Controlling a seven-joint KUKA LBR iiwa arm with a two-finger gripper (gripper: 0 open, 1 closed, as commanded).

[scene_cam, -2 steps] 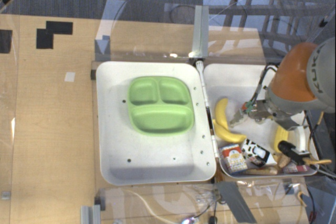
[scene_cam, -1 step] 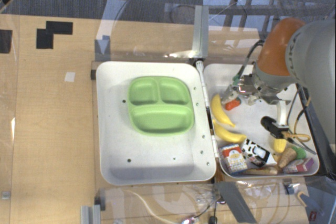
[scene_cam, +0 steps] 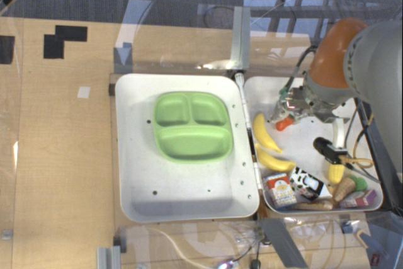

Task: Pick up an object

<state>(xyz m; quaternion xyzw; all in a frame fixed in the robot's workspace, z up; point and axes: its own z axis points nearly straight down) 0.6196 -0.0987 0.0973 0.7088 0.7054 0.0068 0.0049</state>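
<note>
My gripper (scene_cam: 284,111) hangs low over the upper left part of the right bin (scene_cam: 264,88), on the grey arm with its orange band. A small orange-red item (scene_cam: 283,125) lies right under its tip, touching or nearly touching it; I cannot see whether it is gripped. Two yellow bananas (scene_cam: 264,135) (scene_cam: 274,162) lie along the bin's left wall, just below and left of the gripper.
The right bin's front holds a cow-patterned carton (scene_cam: 308,181), a red snack pack (scene_cam: 281,190), a corn cob (scene_cam: 335,171), a cone (scene_cam: 344,188) and a pink pack (scene_cam: 365,200). A green divided plate (scene_cam: 191,126) sits in the left bin (scene_cam: 135,154).
</note>
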